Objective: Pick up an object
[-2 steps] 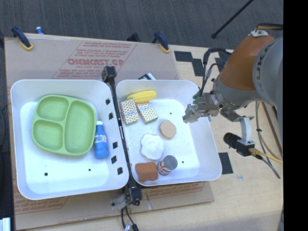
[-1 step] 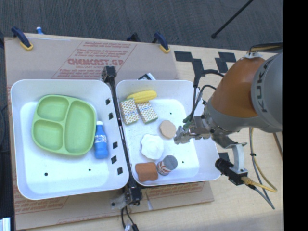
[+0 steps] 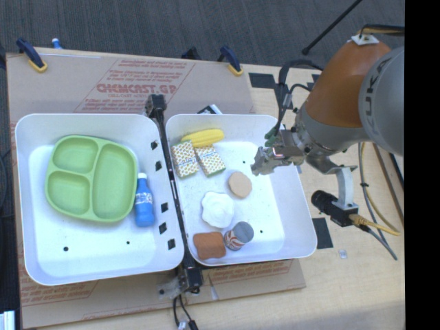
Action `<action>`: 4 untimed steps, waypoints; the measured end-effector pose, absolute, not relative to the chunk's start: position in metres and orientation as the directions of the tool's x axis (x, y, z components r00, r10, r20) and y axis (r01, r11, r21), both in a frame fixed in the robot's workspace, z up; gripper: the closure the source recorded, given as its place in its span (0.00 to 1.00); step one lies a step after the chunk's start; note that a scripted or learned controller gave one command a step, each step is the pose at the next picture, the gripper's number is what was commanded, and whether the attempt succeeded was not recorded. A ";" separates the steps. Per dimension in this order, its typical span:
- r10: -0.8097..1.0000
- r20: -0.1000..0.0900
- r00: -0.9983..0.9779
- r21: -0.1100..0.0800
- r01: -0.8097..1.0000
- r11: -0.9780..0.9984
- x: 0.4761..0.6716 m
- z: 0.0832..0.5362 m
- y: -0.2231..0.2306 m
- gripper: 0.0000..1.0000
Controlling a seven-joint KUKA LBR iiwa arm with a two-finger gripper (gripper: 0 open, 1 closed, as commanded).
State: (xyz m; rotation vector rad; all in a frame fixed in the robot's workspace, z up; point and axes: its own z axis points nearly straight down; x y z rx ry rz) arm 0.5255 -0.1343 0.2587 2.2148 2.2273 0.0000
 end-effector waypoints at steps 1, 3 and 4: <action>1.000 -0.001 -0.008 -0.002 1.000 0.008 0.565 0.215 -0.136 1.00; 1.000 -0.002 -0.010 0.000 1.000 0.010 0.574 0.215 -0.169 1.00; 1.000 -0.001 -0.005 0.001 1.000 0.005 0.602 0.230 -0.201 1.00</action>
